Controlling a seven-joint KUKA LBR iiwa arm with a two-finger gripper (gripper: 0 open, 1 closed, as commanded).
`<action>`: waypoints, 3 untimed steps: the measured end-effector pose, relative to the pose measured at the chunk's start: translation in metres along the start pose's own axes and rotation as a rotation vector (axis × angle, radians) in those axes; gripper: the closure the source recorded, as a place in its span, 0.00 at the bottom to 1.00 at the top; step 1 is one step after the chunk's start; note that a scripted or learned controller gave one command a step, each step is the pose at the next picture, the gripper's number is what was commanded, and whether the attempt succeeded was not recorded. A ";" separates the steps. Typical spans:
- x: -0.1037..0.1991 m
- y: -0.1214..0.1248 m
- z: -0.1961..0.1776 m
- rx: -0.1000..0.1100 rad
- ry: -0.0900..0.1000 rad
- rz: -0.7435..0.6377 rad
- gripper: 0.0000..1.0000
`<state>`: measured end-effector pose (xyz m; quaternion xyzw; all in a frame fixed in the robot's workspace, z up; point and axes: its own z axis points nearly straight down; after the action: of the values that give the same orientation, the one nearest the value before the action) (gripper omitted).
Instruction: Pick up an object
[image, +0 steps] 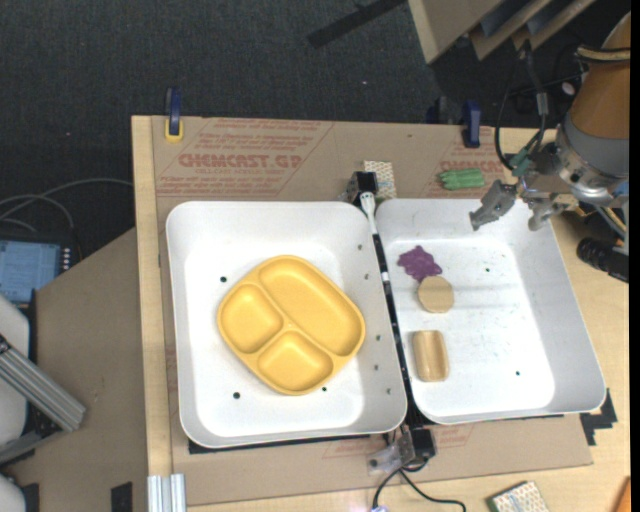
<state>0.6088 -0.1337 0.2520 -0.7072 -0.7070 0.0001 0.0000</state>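
Three small objects lie in the right bin (520, 330): a purple lump (419, 263) near the left wall, a round tan disc (435, 295) just below it, and a tan block (430, 355) further toward the front. My gripper (515, 205) hangs over the bin's back right corner, well to the right of and behind the purple lump. Its two grey fingers (492, 208) are spread apart with nothing between them.
The left bin (200, 240) holds a yellow divided plate (290, 323). A green object (462, 180) lies on the cardboard behind the right bin. Blue clamps (175, 115) pin the board's back edge. Cables and a black clip (365, 187) sit between the bins.
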 end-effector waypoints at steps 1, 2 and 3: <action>0.063 -0.040 0.070 0.008 0.004 -0.004 0.00; 0.028 -0.035 0.172 0.004 0.000 0.003 0.00; 0.029 -0.033 0.157 -0.004 -0.001 0.002 1.00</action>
<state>0.5755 -0.1044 0.0951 -0.7078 -0.7064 -0.0007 -0.0016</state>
